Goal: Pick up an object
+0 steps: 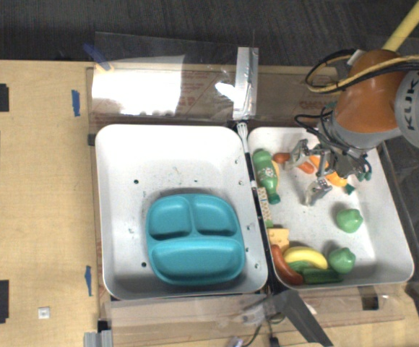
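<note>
We see the grey-and-orange arm's two-finger gripper (pixel 324 176) poised low over the right-hand shallow white bin (pixel 383 215), its metal fingers (pixel 316 191) spread apart with nothing between them. A small orange toy piece (pixel 308 165) lies just beside the fingers, the likeliest target in our judgement. A round green toy fruit (pixel 349 219) sits near. The pick itself remains undone: closing and lifting are still ahead.
</note>
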`<act>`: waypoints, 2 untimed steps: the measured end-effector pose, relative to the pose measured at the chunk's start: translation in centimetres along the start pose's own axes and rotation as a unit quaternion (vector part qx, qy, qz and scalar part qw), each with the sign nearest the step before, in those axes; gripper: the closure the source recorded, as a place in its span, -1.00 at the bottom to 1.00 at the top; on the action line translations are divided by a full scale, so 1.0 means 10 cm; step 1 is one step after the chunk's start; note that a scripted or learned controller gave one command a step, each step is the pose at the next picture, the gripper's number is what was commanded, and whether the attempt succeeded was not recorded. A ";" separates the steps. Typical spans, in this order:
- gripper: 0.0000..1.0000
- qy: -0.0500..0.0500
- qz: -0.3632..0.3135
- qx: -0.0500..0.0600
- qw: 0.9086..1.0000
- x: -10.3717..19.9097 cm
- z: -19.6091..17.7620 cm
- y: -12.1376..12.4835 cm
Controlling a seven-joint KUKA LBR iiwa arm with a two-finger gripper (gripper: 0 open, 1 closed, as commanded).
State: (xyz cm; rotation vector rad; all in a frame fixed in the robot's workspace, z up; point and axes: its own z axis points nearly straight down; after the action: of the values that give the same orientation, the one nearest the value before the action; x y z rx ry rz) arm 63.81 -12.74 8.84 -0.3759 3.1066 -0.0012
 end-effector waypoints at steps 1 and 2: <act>1.00 -0.008 0.000 0.003 1.000 -0.05 -0.15 0.00; 1.00 -0.003 -0.019 0.000 1.000 -0.45 -1.03 0.49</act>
State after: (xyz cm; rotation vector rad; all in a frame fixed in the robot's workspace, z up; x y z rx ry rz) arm 66.94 -6.94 19.21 -0.4326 3.0940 -0.0020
